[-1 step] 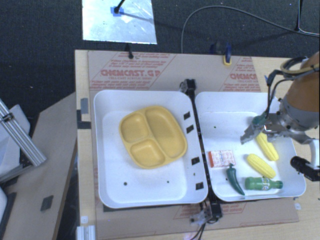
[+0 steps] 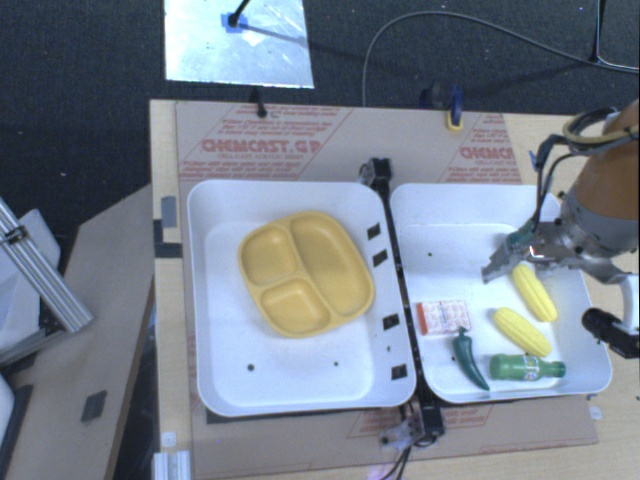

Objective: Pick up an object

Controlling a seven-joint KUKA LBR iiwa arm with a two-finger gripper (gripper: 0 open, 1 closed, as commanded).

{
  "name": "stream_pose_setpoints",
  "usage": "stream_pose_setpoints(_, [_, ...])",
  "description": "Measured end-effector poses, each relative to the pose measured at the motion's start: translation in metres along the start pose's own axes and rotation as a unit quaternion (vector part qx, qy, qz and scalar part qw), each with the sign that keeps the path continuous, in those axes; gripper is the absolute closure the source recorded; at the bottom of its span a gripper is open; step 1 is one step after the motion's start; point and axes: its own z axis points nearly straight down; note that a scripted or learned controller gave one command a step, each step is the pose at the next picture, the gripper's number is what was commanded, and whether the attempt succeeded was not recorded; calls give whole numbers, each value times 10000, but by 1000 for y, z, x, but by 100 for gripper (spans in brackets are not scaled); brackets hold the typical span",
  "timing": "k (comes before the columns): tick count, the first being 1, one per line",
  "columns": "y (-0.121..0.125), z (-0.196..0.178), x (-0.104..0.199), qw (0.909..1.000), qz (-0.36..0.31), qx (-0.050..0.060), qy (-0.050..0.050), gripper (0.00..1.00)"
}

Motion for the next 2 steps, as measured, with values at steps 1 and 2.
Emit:
stream_pose_setpoints(1, [6,60,-1,10000,12,20,3,0])
stream_pose_setpoints(2, [10,107,-1,10000,16,-29,5,0])
